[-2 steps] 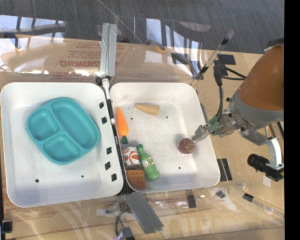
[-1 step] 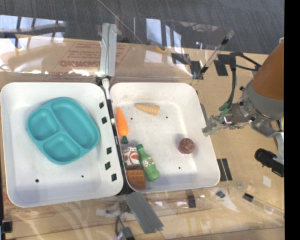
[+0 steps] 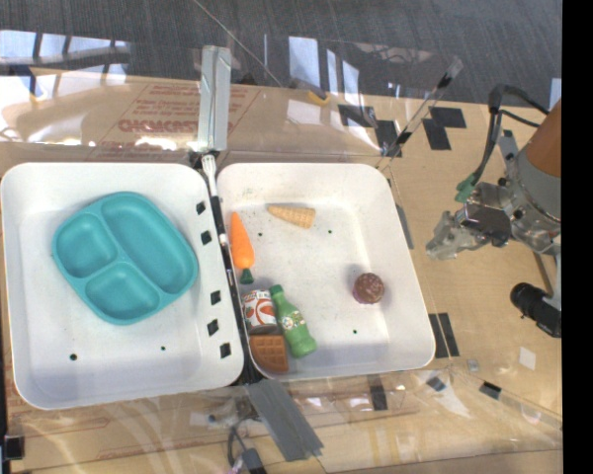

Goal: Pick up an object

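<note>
My gripper (image 3: pixel 447 239) hangs over the bare bench to the right of the right bin (image 3: pixel 395 334), outside its rim, with nothing seen in it. Inside that bin a brown ball (image 3: pixel 369 287) lies toward the right side. A pale ice-cream cone (image 3: pixel 292 213) lies near the back. Along the left wall sit an orange carrot (image 3: pixel 240 242), a red-and-white can (image 3: pixel 260 309), a green bottle (image 3: pixel 294 322) and a brown waffle (image 3: pixel 269 352), the last three packed close together at the front left corner.
The left bin (image 3: pixel 30 363) holds a teal divided plate (image 3: pixel 126 256). A clear plastic wall (image 3: pixel 306 107) rises behind both bins. Black tape marks (image 3: pixel 442 334) dot the wooden bench near the right bin.
</note>
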Controlling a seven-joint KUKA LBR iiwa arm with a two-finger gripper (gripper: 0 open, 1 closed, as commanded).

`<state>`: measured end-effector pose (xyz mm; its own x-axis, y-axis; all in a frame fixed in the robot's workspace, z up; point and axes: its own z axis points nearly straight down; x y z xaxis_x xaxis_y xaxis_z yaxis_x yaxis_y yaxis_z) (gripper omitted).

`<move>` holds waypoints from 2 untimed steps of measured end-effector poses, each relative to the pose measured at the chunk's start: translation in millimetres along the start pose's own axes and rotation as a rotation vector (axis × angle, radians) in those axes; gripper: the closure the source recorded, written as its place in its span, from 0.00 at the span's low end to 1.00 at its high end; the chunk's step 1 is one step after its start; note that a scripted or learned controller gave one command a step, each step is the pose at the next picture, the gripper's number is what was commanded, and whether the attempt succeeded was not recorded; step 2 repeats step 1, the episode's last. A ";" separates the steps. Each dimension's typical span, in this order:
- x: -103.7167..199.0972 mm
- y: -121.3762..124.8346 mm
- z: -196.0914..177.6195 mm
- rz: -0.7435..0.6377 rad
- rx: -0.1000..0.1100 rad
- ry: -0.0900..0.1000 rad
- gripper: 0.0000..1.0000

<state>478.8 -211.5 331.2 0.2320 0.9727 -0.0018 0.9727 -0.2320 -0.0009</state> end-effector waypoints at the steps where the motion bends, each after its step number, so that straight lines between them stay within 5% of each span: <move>1: 42.8 -4.5 96.8 -0.467 0.003 0.003 1.00; 2: 42.8 -4.5 96.8 -0.467 0.003 0.003 1.00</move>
